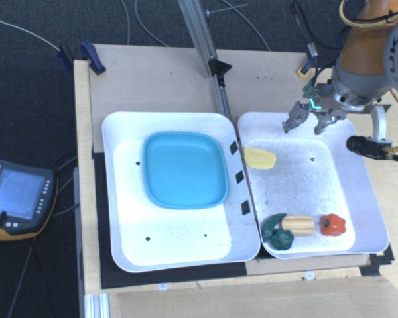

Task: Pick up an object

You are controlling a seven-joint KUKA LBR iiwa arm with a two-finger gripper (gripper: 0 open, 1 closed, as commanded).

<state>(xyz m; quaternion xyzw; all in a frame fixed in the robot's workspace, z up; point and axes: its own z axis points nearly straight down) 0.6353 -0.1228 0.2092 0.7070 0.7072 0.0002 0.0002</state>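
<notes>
Gripper (310, 121) is held wide open over the right bin's (358, 171) far edge, gripping nothing; the chip (259, 158) lies well apart, leftward; a straight descent would likely be closed on bare floor.

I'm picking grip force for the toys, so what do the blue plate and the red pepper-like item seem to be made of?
The blue plate looks like hard, smooth plastic: uniform colour, soft sheen, moulded rounded rim. The red pepper-like item in the right bin seems to be glossy plastic or rubber, judging by its saturated colour and small highlight; too small to tell which. The gripper hovers open over that bin's far end.
</notes>
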